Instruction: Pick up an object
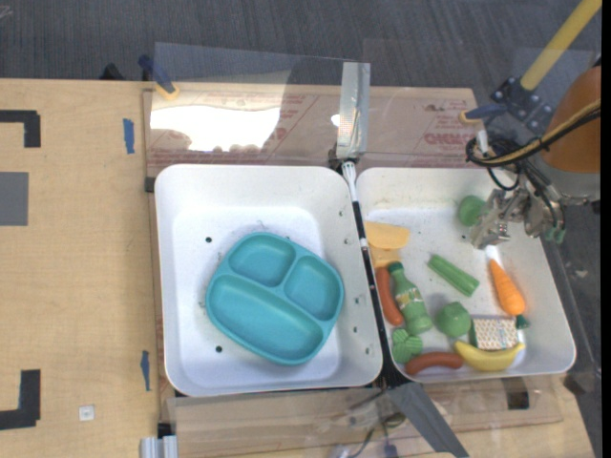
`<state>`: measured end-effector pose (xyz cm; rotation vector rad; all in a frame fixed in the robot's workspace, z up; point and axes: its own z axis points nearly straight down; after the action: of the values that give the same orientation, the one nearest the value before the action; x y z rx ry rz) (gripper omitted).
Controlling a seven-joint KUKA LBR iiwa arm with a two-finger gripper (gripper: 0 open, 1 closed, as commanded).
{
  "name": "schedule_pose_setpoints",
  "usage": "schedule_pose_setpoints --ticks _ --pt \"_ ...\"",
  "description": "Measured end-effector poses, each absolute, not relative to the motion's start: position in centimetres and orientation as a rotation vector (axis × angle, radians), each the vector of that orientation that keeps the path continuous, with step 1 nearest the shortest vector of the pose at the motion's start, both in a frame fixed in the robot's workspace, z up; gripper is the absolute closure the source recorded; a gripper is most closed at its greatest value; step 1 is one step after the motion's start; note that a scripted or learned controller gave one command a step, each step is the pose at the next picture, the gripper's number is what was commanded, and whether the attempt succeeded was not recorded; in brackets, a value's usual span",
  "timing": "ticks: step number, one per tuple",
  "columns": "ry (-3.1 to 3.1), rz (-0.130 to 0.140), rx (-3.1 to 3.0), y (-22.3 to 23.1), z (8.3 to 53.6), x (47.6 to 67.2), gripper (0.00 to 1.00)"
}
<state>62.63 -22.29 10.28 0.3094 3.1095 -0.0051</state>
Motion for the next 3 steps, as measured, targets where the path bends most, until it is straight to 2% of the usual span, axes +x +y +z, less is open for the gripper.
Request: schedule_pose_setpoints --ticks 1,2,3 --pt "3.134 0.003 0.312 -22.2 10.0 62.1 0.0" --pt "3.093 0.0 0.491 -22.3 8.8 57.2 0.0" --pt "3.078 -0.007 0.485 -22.3 10.2 57.7 1.0"
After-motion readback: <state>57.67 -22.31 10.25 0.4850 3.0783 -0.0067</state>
